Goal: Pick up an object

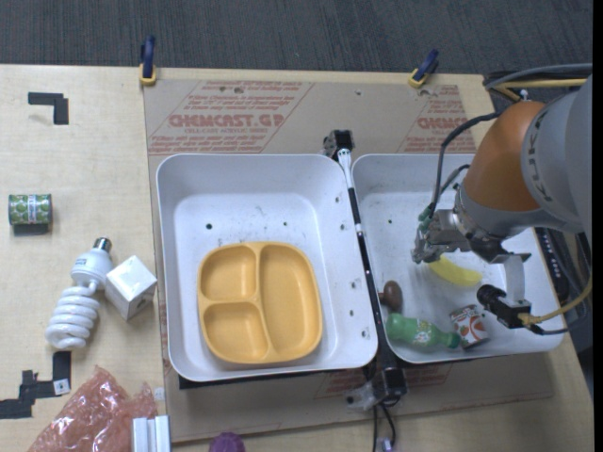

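Gripper (429,246) hangs low in the right bin (391,182), my grey arm (556,158) with its orange band (504,163) reaching in from the right. Can't tell how my grip is set, the tip is too small and dark against the bin floor. Nothing visibly held.

Yellow banana-like piece (454,272) lies just right of and below my gripper, very near it, maybe touching, can't tell. Small brown egg-shaped thing (392,296) sits below and a bit left of my gripper, apart from it. Green bottle-like object (419,332) lies further below, along the bin's near wall. Red-and-white small carton (468,326) is below and to the right, just beside the green object's right end. Black cable fitting (501,306) on my arm hangs above that carton.

Left bin (179,205) is well off to my gripper's left, holding a yellow divided plate (259,301) with three compartments, flat on the floor.

Far left of my gripper, outside the bins on the bench (75,158): white spiral light bulb (77,295), white cube (130,286) touching it, green can (29,210), pink mesh bag (89,412) at the lower edge.
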Robot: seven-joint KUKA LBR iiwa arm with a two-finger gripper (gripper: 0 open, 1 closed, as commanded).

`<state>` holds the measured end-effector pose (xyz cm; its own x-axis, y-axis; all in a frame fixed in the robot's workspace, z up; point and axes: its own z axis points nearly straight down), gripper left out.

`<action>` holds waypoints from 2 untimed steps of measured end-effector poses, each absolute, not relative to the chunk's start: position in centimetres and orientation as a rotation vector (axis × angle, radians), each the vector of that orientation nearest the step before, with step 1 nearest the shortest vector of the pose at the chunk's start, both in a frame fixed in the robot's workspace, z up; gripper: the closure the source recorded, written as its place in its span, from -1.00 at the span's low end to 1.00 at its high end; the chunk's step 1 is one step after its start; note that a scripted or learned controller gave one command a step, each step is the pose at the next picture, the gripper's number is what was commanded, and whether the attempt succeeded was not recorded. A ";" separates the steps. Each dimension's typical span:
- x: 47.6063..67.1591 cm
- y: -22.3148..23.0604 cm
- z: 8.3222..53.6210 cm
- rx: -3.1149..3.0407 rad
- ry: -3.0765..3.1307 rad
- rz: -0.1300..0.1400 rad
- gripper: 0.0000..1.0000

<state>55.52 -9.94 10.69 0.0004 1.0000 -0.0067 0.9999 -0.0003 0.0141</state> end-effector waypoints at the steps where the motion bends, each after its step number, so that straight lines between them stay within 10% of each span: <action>1: 55.5 -9.9 10.7 2.212 2.211 0.008 -1.00; 2: 52.1 -10.8 9.2 2.224 2.220 0.000 -1.00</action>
